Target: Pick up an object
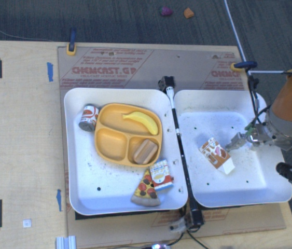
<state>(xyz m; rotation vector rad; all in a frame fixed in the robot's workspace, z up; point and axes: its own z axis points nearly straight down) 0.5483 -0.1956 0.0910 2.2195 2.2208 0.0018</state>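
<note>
my claw (237, 141) hovers in the right bin (275, 191), just beside the small carton (216, 154) lying tilted mid-bin; whether it's spread i cannot tell. carton looks light, stiff, slightly crushable; best pinched across its narrow flat sides.

Red lettering reading roughly "CHEMCAST GP" is printed, at a slant, on the brown sheet (135, 66) under the bins, and is repeated near its right corner, while print on the small cartons cannot be read.
</note>
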